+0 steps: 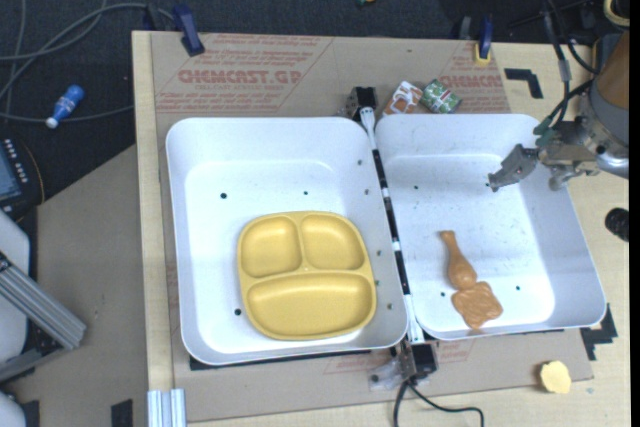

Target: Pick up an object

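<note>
A: Where is the gripper (512,168)?

B: Over the right bin (560,235), near its far right side, reaching in from the right. Whether it is open or closed I cannot tell; nothing shows in it.

A: And something to pick up?

B: A tan toy (467,283) lies in the right bin toward the near edge, well apart from the gripper. A yellow plate (304,274) with three compartments sits in the left bin (210,165).

A: Anything outside the bins?

B: Small wrappers (424,97) just behind the right bin, and a yellow lump (554,376) on the bench at the near right corner.
</note>
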Robot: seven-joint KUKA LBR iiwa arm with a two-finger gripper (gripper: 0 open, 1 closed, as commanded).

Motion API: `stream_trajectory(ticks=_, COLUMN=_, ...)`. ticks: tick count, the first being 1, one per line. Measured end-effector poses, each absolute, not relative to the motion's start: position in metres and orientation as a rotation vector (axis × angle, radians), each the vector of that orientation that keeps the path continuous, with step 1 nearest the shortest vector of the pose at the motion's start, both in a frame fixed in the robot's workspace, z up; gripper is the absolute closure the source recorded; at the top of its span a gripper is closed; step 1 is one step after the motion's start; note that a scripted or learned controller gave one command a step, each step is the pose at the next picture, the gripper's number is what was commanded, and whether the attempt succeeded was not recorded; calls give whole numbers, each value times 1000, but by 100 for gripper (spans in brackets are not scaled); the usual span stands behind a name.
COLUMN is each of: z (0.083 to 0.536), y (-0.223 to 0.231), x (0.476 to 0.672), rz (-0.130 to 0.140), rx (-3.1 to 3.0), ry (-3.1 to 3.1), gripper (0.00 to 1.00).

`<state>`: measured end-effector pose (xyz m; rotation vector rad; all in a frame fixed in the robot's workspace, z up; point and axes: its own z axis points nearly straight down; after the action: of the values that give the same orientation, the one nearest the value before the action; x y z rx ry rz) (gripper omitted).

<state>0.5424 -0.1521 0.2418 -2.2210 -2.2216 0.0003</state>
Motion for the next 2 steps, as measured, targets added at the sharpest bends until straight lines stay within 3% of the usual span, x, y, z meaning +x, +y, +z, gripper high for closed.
stream_trajectory(ticks=1, z=123, y=-105, x=517, rz=10, rx=-2208, ry=-2216, gripper=0)
stream_trajectory(ticks=2, z=82, y=-95, x=510, rz=5, rx=-2217, ry=-2216, gripper=0)
